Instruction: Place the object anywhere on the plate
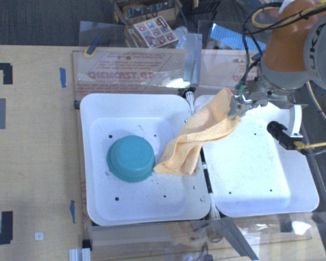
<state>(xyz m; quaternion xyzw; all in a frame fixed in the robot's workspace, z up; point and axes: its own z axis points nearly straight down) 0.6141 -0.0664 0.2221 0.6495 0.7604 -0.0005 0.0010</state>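
Sitting upturned in the left white bin (92, 113), the round teal plastic plate (131, 157) lies toward eight o'clock from the two-finger gripper (237, 105), which pinches the draped yellow cloth (198, 137) trailing across the bins' divide.

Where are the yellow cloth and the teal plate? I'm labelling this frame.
yellow cloth (198, 137), camera view, middle of the fabric draped across the divide between the bins.
teal plate (131, 157), camera view, centre of its upturned base.
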